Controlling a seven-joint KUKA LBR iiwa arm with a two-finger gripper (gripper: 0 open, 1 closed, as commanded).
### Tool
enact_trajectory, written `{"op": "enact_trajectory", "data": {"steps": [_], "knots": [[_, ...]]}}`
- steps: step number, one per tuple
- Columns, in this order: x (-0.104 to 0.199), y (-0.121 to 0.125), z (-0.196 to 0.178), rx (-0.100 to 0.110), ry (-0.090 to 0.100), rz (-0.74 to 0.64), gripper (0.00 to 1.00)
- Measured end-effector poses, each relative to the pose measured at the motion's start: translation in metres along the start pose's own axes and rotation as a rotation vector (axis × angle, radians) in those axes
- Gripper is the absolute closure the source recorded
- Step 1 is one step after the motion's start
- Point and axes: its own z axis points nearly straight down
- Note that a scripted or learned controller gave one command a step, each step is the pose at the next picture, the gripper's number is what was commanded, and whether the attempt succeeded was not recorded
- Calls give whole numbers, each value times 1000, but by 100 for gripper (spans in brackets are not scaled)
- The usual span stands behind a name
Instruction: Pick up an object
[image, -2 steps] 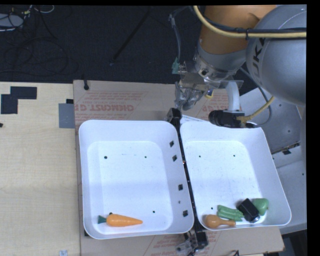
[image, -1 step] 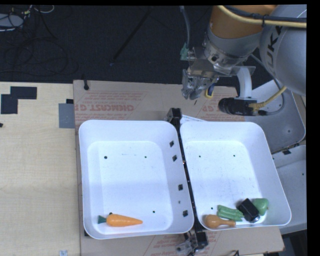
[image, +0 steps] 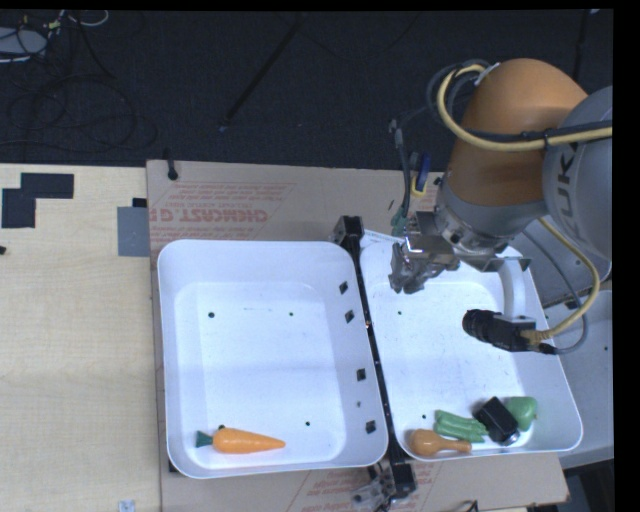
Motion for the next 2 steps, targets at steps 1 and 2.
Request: {"op": "enact_trajectory", "data": {"steps": [1, 2], "knots": [[50, 9, -209, -33, 4, -11, 100], [44, 51, -125, -10, 0, -5, 100]]}}
